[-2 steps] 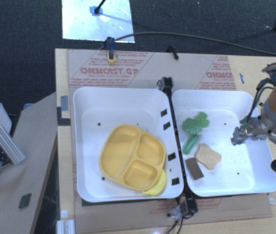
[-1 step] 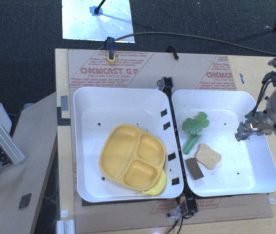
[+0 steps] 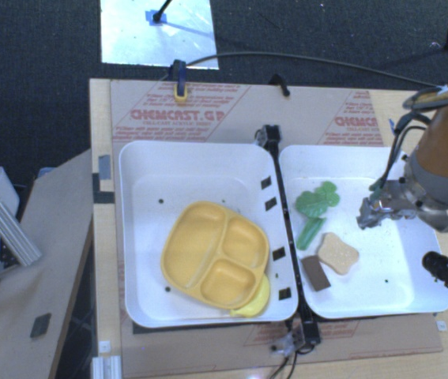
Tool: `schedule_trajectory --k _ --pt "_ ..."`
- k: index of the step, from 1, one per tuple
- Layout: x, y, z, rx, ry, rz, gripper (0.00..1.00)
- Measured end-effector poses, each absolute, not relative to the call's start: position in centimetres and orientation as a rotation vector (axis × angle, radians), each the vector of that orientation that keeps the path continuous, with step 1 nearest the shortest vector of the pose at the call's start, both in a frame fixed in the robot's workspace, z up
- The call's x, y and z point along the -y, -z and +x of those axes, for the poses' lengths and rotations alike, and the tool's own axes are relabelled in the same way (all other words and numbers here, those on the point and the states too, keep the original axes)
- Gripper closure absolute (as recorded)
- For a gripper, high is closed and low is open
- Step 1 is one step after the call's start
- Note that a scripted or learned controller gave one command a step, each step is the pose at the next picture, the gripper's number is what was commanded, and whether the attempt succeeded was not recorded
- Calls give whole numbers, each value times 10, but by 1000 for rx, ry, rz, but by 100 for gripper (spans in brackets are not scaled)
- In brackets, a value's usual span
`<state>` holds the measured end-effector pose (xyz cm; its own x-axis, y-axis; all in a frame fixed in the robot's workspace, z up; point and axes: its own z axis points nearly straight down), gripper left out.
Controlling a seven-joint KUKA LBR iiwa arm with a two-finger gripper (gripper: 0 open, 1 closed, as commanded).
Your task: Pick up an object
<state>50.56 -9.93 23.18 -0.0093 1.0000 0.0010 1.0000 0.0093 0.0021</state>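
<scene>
Arm reaching in from right, jaws (image 3: 368, 215) low over right bin (image 3: 413, 298) — spread or pressed, cannot tell.

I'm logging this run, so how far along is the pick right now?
Nothing looks picked yet. The broccoli, bread and brown block all lie on the right bin floor. In hand: the end effector sits over that bin, right of the broccoli. Left: closing on one item and lifting it.

Both white bins (image 3: 200, 164) look like smooth, faintly glossy plastic. The yellow divided tray (image 3: 216, 263) shows a matt plastic sheen, the green broccoli toy (image 3: 316, 204) too. Bench sheet (image 3: 231, 109) reads as printed brown paper. The gripper (image 3: 370, 215) glints metallic.
</scene>
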Motion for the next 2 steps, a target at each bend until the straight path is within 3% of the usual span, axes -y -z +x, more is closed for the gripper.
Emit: schedule_trajectory --k 1,2 --pt "44 -229 516 -2232 -4 2210 100" --pt "-9 -221 509 -2233 -4 2211 100"
